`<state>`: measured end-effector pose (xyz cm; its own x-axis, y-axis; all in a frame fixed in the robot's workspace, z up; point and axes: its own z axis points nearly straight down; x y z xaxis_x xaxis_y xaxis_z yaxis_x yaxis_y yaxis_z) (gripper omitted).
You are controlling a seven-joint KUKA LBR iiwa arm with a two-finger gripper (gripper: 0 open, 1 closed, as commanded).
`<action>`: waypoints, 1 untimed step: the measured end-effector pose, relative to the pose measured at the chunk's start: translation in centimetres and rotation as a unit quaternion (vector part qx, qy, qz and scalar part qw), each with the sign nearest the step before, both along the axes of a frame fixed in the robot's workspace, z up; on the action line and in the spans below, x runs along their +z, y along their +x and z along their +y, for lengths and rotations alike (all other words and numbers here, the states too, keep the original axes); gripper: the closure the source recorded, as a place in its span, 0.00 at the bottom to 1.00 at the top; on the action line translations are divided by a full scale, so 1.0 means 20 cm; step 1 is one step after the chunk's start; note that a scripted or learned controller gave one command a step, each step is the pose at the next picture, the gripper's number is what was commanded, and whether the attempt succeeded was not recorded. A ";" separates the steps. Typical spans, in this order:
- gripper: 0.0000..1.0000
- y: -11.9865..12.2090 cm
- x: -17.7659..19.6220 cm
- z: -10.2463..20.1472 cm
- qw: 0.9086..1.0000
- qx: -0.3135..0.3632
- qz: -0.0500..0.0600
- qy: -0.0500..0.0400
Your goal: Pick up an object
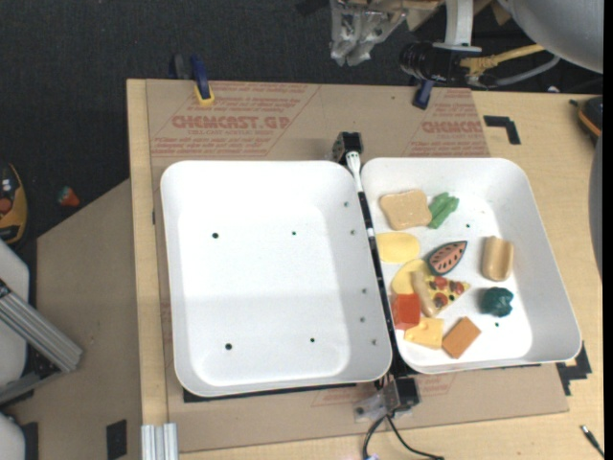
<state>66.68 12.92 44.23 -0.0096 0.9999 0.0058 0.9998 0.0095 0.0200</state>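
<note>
My gripper [356, 36] hung at the top centre of the frame, over the dark floor beyond the bench's [278, 113] far edge, and nothing sat between its fingers; how far they were spread I could not tell. All the pickable things lay well below and to the right of it, clustered in the right bin [536, 209]. Nearest my gripper was a tan slice of toast [403, 209] in the bin's upper part, with a green piece [442, 208] just beside it on the right. Under those sat a yellow piece [397, 247], then a dark red oval with stripes [446, 256] and a tan cylinder [496, 258] further right. Lower down lay a pizza slice [442, 293], a red block [406, 310], a dark teal lump [496, 301], a yellow wedge [427, 333] and an orange-brown square [461, 336]. The left bin [259, 276] lay bright and white beside them.
</note>
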 end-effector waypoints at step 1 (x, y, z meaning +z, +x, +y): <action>1.00 -0.39 0.51 0.24 1.000 0.000 0.003 0.000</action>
<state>58.91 17.71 54.46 -0.0089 0.9999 0.0068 0.9999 0.0088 0.0147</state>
